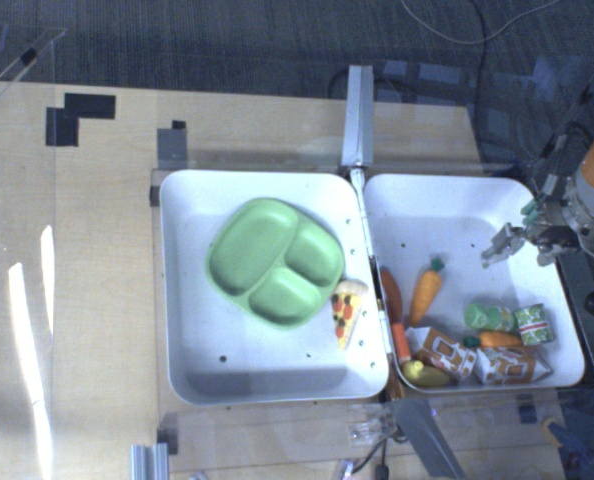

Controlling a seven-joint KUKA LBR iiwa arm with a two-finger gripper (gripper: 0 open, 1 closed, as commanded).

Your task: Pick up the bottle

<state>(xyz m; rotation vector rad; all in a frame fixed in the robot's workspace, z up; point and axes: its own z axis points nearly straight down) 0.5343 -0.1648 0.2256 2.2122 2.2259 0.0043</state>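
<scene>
Camera view: gripper (522, 236) above right bin (447, 203)

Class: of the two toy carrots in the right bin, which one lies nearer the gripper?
The bigger carrot with the green top, lying alone mid-bin, is nearer the gripper. The smaller one is wedged among the cartons by the front wall.

Premises present as a robotics laboratory or test cell, not a domestic or retail setting. A pale wood-effect worktop (97, 268) carries two shallow white bins (177, 298) set side by side in aluminium framing (358, 118), with black tape markers (77, 116) at upper left and a clear panel edge (22, 63) crossing the far upper-left corner. A loose cable (477, 23) trails over dark blue-grey carpet (227, 18) along the top, and the bins hold toy food: a green sectioned plate (275, 260) and plastic carrots (426, 290).
</scene>
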